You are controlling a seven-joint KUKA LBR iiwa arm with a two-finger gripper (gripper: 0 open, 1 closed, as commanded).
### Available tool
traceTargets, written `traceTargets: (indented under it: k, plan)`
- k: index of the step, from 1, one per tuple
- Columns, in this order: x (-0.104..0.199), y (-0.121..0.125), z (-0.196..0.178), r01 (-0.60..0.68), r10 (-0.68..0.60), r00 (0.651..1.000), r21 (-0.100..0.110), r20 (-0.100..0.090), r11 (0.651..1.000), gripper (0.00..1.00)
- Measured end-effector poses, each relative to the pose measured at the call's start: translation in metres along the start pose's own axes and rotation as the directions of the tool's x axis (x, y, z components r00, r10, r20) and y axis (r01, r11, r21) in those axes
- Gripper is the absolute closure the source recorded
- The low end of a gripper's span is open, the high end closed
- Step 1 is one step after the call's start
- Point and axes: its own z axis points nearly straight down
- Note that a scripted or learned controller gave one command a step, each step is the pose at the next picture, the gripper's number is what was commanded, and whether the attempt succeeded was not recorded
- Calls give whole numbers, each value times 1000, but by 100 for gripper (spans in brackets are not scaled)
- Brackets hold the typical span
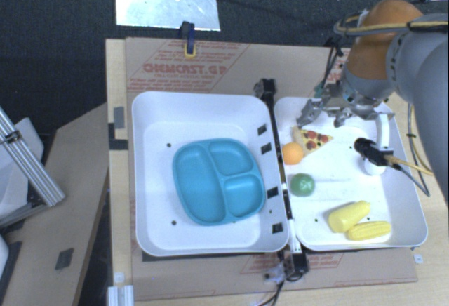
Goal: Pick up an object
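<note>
While the end effector [324, 115] is hovering, spread wide and empty, near the pizza slice [313, 137] — approaching, seemingly — lowering and closing are looming.

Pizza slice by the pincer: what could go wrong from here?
The pincer hangs open close to the pizza slice. The slice lies flat, so a grasp may close over it and miss. The orange ball sits close beside the slice and could be nudged and roll. The slice is near the inner wall of the right bin, which the pincer might strike.

Red "CHEMCAST" on brown board [231, 59] behind bins, smaller print illegible
</note>
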Motion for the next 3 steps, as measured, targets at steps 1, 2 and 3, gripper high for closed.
traceTargets:
  k: [1,2,3]
  plan:
    - [0,2,-14,0,0,1000,-5,1,1000,100]
    - [-10,6,-68,-1,1,1000,-7,1,1000,100]
    - [-10,7,-112,3,-3,1000,-8,1,1000,100]
